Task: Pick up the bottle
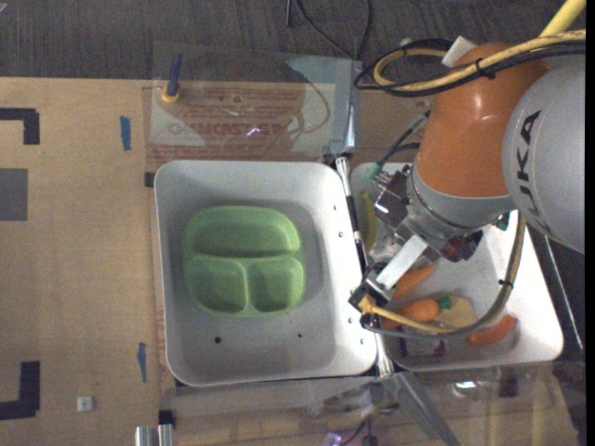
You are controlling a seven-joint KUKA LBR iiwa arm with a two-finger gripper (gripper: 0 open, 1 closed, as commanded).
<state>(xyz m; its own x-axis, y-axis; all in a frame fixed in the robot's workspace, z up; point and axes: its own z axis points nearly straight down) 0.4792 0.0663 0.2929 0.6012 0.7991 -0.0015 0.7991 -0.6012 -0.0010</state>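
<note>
1. Looking down on the bench, you had two white bins side by side, and the arm (483, 128) reached in from the right across the right bin (539, 309).
2. The gripper (435, 256) hung low over the middle of the right bin, tucked under the wrist; you could not tell whether it was open or closed, nor whether it held anything.
3. The bottle (369, 203), as far as you could make out, was the yellow-green shape against the right bin's left edge, near its top-left corner as the view has it, and it was mostly hidden by the arm.
4. Toward the right bin's bottom edge lay an orange carrot (423, 309), with a small teal piece (445, 300) and a beige piece (458, 317) just beside it.
5. A second orange carrot (493, 331) lay nearer the bottom-right corner, apart from the first.
6. The left bin (181, 342) carried a green divided plate (244, 260) near its middle, lying flat, well apart from the gripper.
</note>
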